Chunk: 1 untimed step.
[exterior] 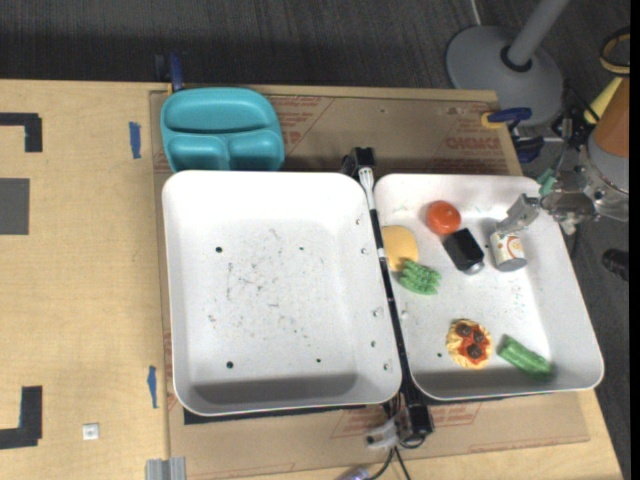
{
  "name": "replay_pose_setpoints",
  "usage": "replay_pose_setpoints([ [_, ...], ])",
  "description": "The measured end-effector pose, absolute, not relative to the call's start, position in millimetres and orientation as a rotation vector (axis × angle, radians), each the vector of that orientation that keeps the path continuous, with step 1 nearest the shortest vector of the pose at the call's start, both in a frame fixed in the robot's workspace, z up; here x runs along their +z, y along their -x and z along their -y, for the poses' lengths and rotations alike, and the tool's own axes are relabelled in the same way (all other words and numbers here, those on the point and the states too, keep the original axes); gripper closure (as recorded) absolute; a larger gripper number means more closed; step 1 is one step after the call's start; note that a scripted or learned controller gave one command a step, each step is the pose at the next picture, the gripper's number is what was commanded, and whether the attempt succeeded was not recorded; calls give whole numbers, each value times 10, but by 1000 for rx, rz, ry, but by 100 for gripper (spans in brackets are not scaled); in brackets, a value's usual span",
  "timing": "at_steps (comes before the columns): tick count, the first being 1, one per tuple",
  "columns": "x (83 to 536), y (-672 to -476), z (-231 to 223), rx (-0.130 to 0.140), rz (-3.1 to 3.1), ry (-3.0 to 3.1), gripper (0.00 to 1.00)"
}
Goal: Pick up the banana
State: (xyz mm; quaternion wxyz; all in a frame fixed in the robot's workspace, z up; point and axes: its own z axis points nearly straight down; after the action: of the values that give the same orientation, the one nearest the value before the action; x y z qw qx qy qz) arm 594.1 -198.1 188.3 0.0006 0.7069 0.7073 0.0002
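At the right bin's (pixel 585 353) far right rim, the gripper (pixel 522 213) hovers; its grip state is unclear.
The banana (pixel 399 244) lies well apart by the left wall; the can (pixel 507 250) and black block (pixel 463 250) between could be knocked.

Your target, the short, stubby yellow banana (pixel 400 245) of smooth toy-like plastic, lies flat on the floor of the right-hand shallow white bin (pixel 575 298), close against that bin's left wall. You see it as a rounded, slightly curved yellow lump, its long axis running roughly up and down the view. Its lower end touches or just overlaps a bumpy green toy vegetable (pixel 420 279). It rests free.
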Motion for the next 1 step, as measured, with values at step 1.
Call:
replay_pose_setpoints([
  [1, 1367, -5524, 1424, -1, -2185, -2260, 0],
])
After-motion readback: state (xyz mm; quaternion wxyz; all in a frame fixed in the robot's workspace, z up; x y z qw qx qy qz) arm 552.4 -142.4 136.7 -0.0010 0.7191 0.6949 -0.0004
